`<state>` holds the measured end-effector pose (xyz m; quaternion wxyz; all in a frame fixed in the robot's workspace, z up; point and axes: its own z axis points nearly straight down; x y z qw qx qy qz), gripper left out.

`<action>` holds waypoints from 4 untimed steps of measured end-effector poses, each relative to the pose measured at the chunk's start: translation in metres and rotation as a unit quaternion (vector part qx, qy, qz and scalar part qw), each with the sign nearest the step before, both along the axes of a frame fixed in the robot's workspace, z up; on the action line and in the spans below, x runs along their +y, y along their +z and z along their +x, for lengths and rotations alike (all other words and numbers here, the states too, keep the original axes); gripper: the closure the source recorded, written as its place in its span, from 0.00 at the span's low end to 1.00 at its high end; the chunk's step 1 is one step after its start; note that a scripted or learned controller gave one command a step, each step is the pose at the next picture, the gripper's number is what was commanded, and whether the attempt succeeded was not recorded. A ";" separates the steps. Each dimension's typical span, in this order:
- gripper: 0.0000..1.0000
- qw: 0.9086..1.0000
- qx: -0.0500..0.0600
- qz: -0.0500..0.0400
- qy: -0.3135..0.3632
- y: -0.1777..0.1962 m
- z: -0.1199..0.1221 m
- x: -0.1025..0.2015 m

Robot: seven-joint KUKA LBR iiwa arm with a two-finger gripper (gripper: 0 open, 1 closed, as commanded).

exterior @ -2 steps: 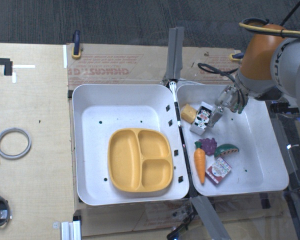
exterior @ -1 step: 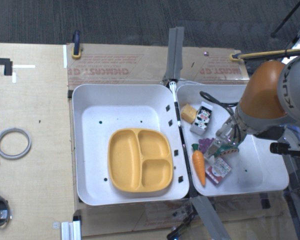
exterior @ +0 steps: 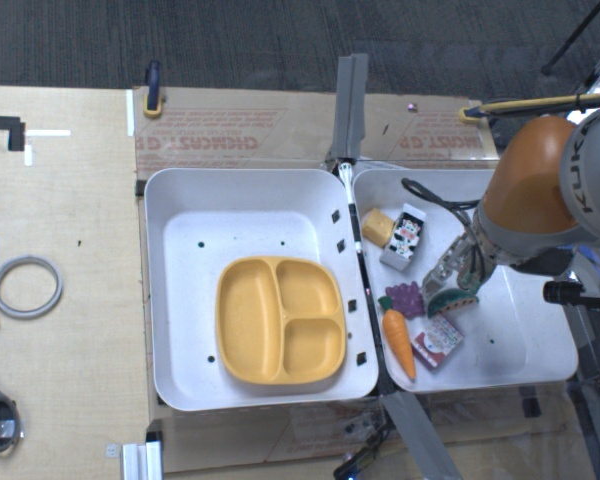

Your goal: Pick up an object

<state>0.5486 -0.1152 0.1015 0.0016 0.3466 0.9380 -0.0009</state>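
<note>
- Bins: two shallow white plastic bins side by side on the desk, a left bin (exterior: 170,298) and a right bin (exterior: 525,343).
- One yellow three-compartment plastic plate (exterior: 280,320) lies in the left bin.
- Five small things lie in the right bin: one yellow wedge block (exterior: 377,227), one small black-and-white carton (exterior: 404,238), one purple grape bunch (exterior: 405,299), one orange toy carrot (exterior: 398,344), one red-and-white flat packet (exterior: 439,341).
- The pincer (exterior: 454,280) hangs low over a green-rimmed piece (exterior: 454,302), just beside the grapes; whether its fingers are spread or closed cannot be told.
- One grey tape ring (exterior: 24,286) lies on the desk, well apart.
</note>
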 end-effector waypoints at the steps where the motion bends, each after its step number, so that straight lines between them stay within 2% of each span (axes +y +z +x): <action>1: 0.00 1.000 0.000 0.000 0.000 0.000 0.000 0.000; 2: 0.00 0.979 0.000 0.001 -0.202 -0.009 0.060 0.018; 3: 0.00 0.912 0.023 -0.002 -0.409 -0.010 0.102 0.013; 4: 1.00 0.912 0.030 -0.006 -0.409 -0.006 0.098 0.013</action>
